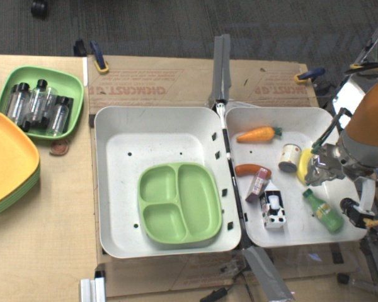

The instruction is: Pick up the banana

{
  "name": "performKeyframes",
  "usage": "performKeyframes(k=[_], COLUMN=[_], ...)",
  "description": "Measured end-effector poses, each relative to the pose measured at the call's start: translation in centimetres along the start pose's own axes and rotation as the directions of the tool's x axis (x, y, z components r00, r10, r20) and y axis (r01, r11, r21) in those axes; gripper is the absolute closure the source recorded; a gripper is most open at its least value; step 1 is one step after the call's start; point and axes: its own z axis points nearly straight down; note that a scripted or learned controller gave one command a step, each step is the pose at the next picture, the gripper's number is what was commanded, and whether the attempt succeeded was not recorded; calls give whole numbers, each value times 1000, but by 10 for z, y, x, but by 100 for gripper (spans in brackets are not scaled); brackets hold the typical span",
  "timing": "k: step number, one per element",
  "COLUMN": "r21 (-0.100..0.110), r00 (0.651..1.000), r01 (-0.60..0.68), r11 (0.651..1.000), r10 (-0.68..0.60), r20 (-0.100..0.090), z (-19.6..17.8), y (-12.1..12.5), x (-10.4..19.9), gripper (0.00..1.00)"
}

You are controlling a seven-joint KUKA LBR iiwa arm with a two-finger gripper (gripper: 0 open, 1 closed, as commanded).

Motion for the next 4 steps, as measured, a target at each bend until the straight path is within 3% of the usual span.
performKeyframes(k=[1, 2, 4], r21=[3, -9, -12], r00=[1000, 982, 977], r01=[1, 188, 216], r11=[1000, 982, 976], r10=[-1, -188, -215], r20=[1, 1, 1], z=[-8, 33, 32], y=[-1, -53, -48], x=[-1, 13, 3], gripper=[100, 100, 100])
